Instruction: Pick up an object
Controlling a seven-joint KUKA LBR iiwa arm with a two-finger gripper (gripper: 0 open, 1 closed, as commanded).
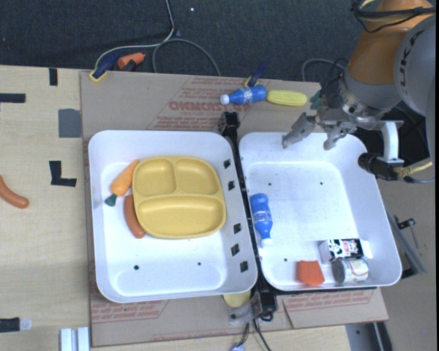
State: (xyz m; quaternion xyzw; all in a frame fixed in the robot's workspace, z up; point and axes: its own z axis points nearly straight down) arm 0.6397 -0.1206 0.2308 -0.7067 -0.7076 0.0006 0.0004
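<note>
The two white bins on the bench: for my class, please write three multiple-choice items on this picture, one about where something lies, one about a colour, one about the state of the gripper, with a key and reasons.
1. Where does the blue bottle lie?
A. In the right bin, near its left wall
B. On the yellow tray
C. On the bench outside both bins

2. What colour is the divided tray in the left bin?
A. Red
B. Yellow
C. Green

3. How is the gripper?
A. Shut on the blue bottle
B. Shut on the orange block
C. Open, holding nothing

Key:
1 A: the bottle rests on the right bin's floor beside the wall that the bins share.
2 B: the three-part tray is plainly yellow.
3 C: the fingers are spread over the right bin's far rim, nothing between them.
</note>
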